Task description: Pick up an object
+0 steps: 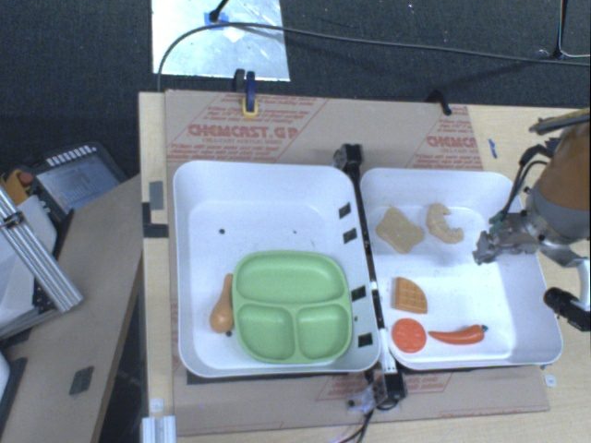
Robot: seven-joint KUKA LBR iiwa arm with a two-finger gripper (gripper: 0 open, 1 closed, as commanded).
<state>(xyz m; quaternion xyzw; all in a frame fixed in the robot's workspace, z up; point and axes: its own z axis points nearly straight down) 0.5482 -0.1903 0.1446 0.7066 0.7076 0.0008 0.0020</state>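
Gripper [488,245] hangs over the right edge of the right bin [526,340], dark and small against the white, and from where I stand I cannot tell how it is set. Nothing sits beneath it.

To do this step well, I'd say the arm should pick one piece and commit: travel inward from the right wall, centre squarely above the piece, then drop straight down. The nearest candidates are the curved pale pastry [445,222] and the tan bread piece [400,230], both lying near the bin's far edge, close together but apart. Aiming between them risks nudging both.

Along the near edge lie a red chili pepper [456,335], long and thin, and just left of it a round red tomato slice [409,336], with an orange waffle wedge [410,295] behind that. All look flat and low, so a shallow descent would likely miss them.
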